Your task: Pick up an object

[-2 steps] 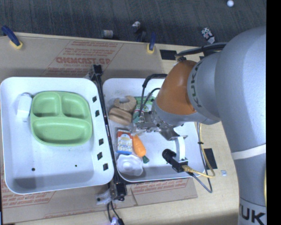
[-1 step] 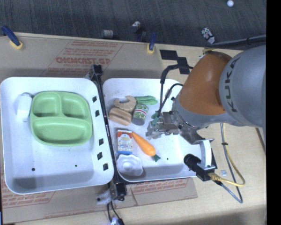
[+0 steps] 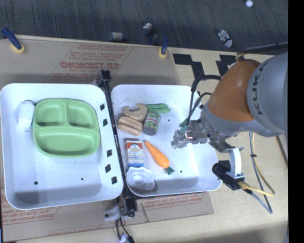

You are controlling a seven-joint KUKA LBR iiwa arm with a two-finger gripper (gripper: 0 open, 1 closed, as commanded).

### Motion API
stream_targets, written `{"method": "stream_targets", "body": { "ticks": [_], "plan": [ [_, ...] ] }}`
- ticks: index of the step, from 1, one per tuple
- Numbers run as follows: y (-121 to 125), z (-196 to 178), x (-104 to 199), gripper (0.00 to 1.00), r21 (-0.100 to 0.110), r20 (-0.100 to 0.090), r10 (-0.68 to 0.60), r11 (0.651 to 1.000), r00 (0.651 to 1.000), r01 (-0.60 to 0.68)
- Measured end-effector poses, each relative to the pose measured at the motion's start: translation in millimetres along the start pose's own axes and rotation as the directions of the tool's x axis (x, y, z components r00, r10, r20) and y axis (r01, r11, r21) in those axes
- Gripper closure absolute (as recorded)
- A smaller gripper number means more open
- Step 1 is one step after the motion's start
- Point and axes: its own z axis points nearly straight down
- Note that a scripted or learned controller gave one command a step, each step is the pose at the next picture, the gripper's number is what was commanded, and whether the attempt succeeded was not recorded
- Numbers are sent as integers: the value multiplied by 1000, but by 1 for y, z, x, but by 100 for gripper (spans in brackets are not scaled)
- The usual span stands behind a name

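Observation:
The right bin (image 3: 180, 184) holds several small items. An orange carrot (image 3: 157, 155) lies near its middle. Left of it is a small carton (image 3: 135, 152), with a white cup (image 3: 140, 177) below. A brown bread-like piece (image 3: 131, 119), a small can (image 3: 152, 124) and a green vegetable (image 3: 158, 108) sit in the bin's upper part. My gripper (image 3: 181, 138) hangs over the bin's right half, right of the carrot and apart from it. Nothing shows between its fingers.
The left bin (image 3: 10, 151) carries a green divided plate (image 3: 67, 127) and a white object (image 3: 25, 114) at its left wall. A black divider (image 3: 111, 130) runs between the bins. The arm's orange band (image 3: 233, 97) and cables lie over the right bin's right edge.

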Motion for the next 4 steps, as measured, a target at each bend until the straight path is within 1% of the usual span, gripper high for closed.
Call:
{"method": "stream_targets", "body": {
  "ticks": [1,2,3,4],
  "plan": [
    [0,0,0,0,-1,0,0,1000,1000,0],
    [-7,99,-64,0,1,-2,-2,1000,1000,2],
    [-7,89,-64,100,2,0,-7,1000,1000,7],
    [-18,99,-63,100,0,-2,-2,1000,1000,2]
  ]
}}
